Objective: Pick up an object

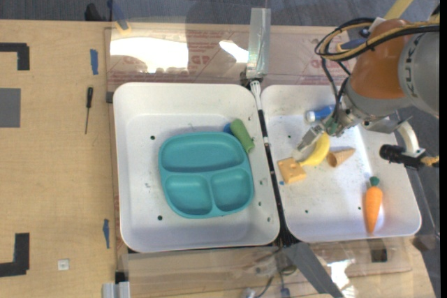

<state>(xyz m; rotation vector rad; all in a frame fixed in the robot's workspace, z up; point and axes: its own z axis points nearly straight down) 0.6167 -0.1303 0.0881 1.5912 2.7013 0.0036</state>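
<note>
My gripper (320, 132) hangs low over the right bin (398, 220), near its back middle. Just under and in front of its tip lies a yellow banana (318, 151); touching or apart, I cannot tell. A yellow cheese wedge (292, 169) lies against the banana's left end. A tan cone (341, 157) rests to the banana's right. Behind the gripper, a small blue object (322, 112) is partly hidden. An orange carrot (373, 206) with a green top lies near the bin's front right.
The left bin (133, 171) holds a teal divided plate (206, 174), with a green object (242, 135) at its back right corner. The wall between the bins (269, 171) runs just left of the cheese. Black cables (349, 35) loop above the orange wrist band.
</note>
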